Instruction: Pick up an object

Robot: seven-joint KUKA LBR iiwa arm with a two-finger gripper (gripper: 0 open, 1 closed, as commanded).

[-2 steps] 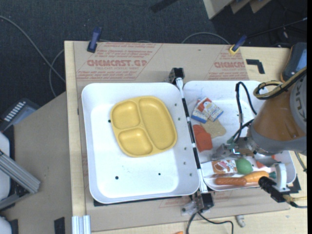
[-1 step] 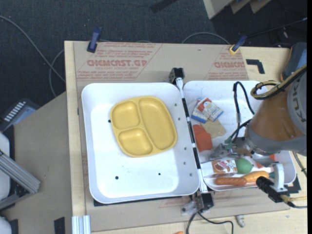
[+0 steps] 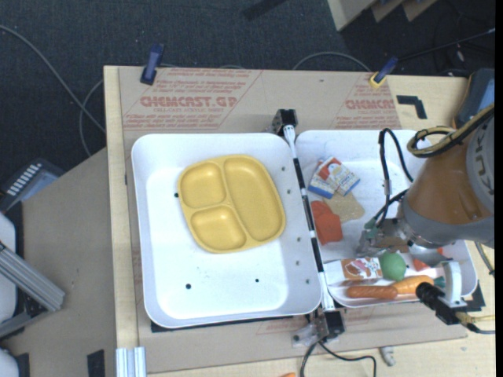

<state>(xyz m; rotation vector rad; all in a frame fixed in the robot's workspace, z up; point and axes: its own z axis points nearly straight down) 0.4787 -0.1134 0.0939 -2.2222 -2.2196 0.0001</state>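
Observation:
The right bin (image 3: 354,141) holds several small items. A blue, white and red carton (image 3: 334,177) lies near its back left, with a tan flat piece (image 3: 350,207) just in front of it. A red-orange block (image 3: 327,224) sits by the bin's left wall. Near the front lie a green ball (image 3: 394,267), a white and red packet (image 3: 361,269) and a long orange carrot-like piece (image 3: 387,290). My gripper (image 3: 380,239) hangs low over the bin, just above the green ball and to the right of the red-orange block. The arm's body hides the bin's right part.
The left bin (image 3: 157,234) holds a yellow three-part plate (image 3: 230,203) toward its back. A black divider rail (image 3: 302,203) runs between the bins. Cables loop from the arm (image 3: 444,187) over the right bin's back. Two clamps stand on the board's far edge.

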